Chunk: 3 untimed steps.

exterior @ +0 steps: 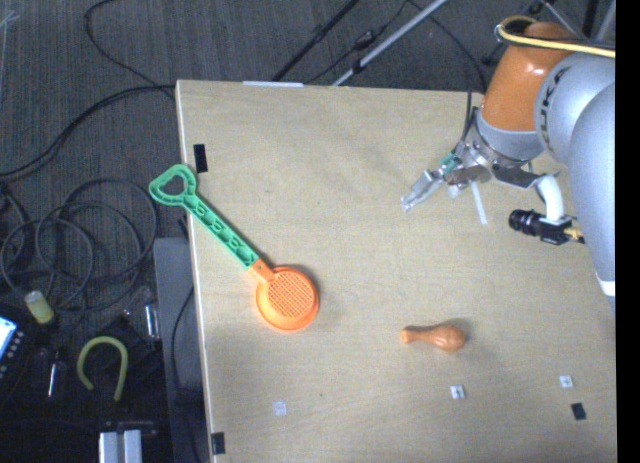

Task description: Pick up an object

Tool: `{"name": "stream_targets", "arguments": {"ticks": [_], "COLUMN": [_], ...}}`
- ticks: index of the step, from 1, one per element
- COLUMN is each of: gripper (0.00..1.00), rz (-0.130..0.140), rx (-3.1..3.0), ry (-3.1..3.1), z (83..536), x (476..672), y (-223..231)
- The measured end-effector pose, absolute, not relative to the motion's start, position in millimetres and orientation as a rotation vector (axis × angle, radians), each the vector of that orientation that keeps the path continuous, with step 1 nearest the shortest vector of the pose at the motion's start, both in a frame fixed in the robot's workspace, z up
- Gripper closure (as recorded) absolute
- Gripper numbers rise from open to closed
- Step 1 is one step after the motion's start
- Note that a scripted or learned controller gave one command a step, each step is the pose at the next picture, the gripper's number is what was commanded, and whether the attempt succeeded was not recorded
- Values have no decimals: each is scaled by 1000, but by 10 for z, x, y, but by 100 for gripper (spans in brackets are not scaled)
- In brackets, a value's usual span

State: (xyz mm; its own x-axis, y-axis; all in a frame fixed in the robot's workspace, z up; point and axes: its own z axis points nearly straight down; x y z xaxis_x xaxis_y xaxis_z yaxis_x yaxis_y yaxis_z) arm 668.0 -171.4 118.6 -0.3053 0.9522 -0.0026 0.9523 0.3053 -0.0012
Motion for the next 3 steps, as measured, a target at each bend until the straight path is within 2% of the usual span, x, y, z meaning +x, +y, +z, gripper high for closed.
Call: {"name": "stream_targets", "arguments": {"ticks": [1, 2, 3], "gripper": [0, 100, 100], "rz": [0, 7, 3], "rx": [1440, 1442, 1377], "ry": [2792, 2789, 2823], "z": [843, 939, 1949], "x": [6685, 6692, 6556], "y": [-1307, -1296, -302]}}
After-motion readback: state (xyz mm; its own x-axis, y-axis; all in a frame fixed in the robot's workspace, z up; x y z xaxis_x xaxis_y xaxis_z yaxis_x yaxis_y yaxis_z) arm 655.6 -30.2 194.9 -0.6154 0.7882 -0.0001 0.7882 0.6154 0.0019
